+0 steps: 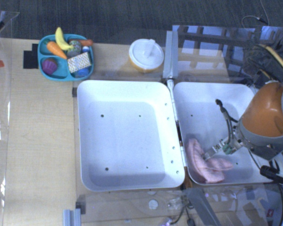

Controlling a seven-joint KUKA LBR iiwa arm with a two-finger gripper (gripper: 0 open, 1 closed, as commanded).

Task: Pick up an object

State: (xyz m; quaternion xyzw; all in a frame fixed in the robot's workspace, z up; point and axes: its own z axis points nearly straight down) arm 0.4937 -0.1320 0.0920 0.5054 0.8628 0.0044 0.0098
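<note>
The wooden bench point(33, 140) carries two white bins; the left bin point(125, 135) lies bare-floored and roomy. In the right bin point(198, 102), a soft pink cloth point(203, 163) is bunched against the near wall. The gripper point(216, 150) hangs right over it; whether it pinches I cannot tell. Farther back sit a blue toy-food tray point(63, 58) and a lidded tub point(146, 54).

My one camera hangs fixed above the bench point(37, 126), looking down at a slant from fairly far, so both white bins point(127, 133) fit; my arm point(269, 112) enters beside the right bin point(203, 98).
</note>
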